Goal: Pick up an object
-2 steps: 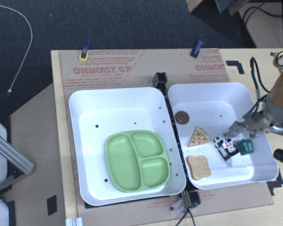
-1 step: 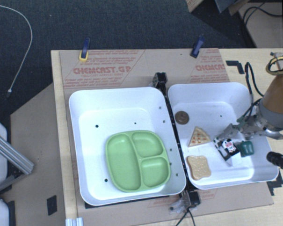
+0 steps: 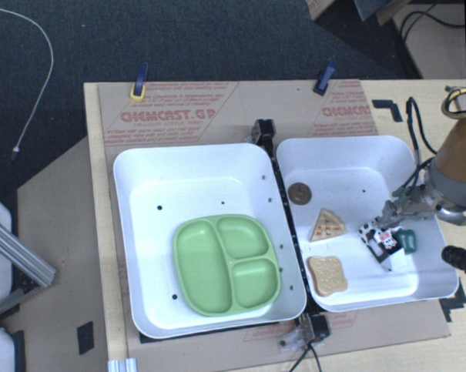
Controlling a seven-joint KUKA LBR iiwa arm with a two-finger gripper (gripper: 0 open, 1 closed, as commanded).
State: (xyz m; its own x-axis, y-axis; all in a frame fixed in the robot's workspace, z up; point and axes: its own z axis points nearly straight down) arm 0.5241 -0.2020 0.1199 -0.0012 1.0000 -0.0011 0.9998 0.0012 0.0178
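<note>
Two white bins share the bench; gripper (image 3: 383, 240), finger state impossible to tell, sits low in the right bin (image 3: 347, 157) near its outer rim, pizza slice (image 3: 326, 225) and toast (image 3: 327, 274) lying leftward with bare floor between.

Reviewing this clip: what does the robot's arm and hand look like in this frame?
The arm comes in from the right as a rounded grey body with a tan-orange band above the wrist. Thin dark cables run by its wrist end. The hand is a small black-and-white metal assembly with a spot of red and a teal part beside it, over the right bin.
</note>
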